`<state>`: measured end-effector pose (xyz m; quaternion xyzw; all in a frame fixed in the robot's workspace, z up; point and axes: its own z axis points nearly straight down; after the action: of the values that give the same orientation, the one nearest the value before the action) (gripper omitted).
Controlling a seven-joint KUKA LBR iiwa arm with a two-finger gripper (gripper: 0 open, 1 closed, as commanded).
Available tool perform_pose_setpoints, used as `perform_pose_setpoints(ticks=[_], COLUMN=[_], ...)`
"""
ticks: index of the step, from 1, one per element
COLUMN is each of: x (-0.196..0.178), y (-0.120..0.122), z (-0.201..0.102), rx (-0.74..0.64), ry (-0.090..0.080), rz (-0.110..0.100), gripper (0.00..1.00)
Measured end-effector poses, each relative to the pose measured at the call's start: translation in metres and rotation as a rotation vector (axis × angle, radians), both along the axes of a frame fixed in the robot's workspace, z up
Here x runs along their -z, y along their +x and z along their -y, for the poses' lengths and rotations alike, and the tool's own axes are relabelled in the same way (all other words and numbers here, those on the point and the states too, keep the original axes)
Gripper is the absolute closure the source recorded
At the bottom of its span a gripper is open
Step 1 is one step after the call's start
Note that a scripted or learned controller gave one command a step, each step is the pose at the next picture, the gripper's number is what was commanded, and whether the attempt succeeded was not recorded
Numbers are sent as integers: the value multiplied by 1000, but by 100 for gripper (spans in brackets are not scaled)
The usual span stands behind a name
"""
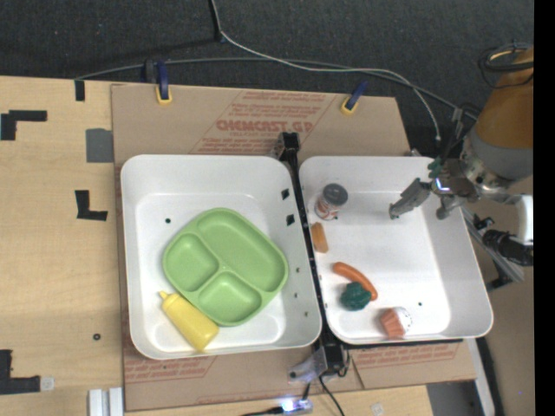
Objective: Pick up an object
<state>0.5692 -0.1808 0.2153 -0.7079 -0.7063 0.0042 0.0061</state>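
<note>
The robot arm [503, 137] comes in from the right, and its pincer [422, 199] hangs over the top right part of the right bin [451, 258]. The pincer looks spread apart, with nothing between its fingers (they are small and dark, so this is my best look). I think the arm is at the reaching step, and nothing is picked up yet.

There are a few things to choose from in the right bin. A small jar with a grey lid [331, 201] stands near the top left corner. Just below it lies a little orange piece [319, 237] by the left wall. Lower down is a carrot [355, 276], touching a green broccoli toy [355, 297]. Near the bottom edge sits a small pink and white thing [395, 321]; I cannot tell what it is.

The left bin [139, 232] holds a green tray with three parts [225, 265] and a yellow mustard bottle [187, 319] lying beside it.

Next, the pincer likely needs to move over one thing, go down around it, and squeeze. The jar is nearest. The carrot and broccoli touch, so grabbing just one could be tricky.
</note>
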Motion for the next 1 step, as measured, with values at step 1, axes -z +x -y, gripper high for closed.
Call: perform_pose_setpoints(ticks=[1], x=[-8], y=[3], z=[0], rx=[-4], ry=[-3], rz=[13], gripper=[0])
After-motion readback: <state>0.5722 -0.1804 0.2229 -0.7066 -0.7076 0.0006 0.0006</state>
